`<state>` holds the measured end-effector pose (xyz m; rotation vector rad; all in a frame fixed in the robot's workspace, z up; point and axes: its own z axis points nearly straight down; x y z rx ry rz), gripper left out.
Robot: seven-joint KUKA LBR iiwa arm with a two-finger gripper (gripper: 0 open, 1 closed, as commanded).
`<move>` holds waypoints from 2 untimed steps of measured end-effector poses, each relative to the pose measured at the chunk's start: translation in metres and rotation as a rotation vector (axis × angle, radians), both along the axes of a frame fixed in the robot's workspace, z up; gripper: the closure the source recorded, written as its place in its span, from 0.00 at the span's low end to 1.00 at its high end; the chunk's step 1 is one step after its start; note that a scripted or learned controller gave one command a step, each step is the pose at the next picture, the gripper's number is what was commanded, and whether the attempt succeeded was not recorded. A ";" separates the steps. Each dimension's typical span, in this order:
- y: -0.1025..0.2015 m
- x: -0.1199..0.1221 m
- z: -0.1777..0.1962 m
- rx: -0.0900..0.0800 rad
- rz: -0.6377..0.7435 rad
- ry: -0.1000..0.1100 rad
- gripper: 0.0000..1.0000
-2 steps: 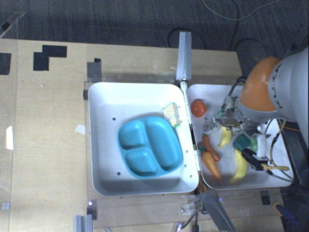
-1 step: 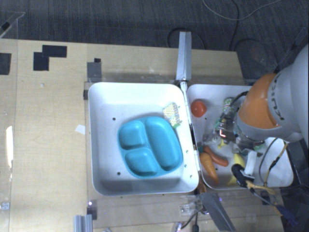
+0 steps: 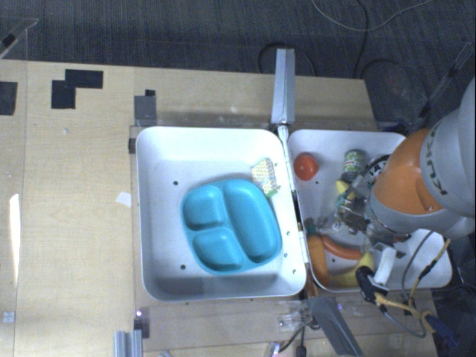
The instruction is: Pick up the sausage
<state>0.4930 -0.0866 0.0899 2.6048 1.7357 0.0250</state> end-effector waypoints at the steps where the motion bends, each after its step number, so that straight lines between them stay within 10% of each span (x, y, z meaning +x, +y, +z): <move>1: 0.001 0.002 0.012 0.001 0.001 -0.006 1.00; 2: 0.001 0.002 0.012 0.002 0.001 -0.005 0.00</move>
